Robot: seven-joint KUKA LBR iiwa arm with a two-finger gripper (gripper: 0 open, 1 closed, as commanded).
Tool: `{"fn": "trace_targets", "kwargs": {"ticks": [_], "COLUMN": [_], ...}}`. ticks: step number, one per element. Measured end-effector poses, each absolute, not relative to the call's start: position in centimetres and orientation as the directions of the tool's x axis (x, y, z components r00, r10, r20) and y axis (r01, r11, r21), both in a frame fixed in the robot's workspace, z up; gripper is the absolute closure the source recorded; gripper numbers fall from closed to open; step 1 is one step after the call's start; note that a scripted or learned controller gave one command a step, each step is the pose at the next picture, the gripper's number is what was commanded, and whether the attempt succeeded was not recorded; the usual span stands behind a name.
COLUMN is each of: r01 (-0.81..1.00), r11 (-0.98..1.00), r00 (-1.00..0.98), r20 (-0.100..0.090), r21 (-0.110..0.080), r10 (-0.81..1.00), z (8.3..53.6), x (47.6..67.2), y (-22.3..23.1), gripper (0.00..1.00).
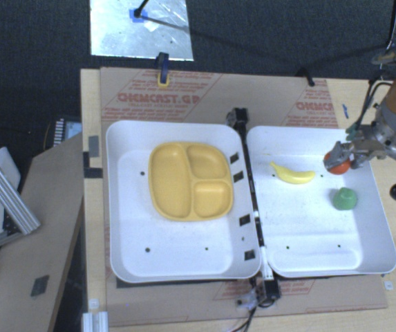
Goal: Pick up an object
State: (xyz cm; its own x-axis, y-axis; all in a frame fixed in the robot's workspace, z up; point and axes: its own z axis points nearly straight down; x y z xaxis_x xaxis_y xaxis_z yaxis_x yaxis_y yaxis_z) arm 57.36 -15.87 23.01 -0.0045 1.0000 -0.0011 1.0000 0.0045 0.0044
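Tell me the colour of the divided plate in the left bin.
The divided plate is pale yellow, plain with no pattern, as the camera view shows.

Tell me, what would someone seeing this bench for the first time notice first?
Probably the big yellow divided plate lying in the left bin. Next, the bright things in the right bin: a yellow banana near its middle and a green object to the banana's right. At that bin's right edge, the gripper reaches in, with a small orange-red object right at its tip.
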Motion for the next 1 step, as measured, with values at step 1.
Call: {"fn": "trace_targets", "kwargs": {"ticks": [1], "r01": [1.000], "r11": [0.009], "r00": [-0.009], "r20": [0.001], "r21": [0.002], "r10": [1.000], "z": [21.95], "x": [58.63], "y": [-10.62], "gripper": [1.00]}}
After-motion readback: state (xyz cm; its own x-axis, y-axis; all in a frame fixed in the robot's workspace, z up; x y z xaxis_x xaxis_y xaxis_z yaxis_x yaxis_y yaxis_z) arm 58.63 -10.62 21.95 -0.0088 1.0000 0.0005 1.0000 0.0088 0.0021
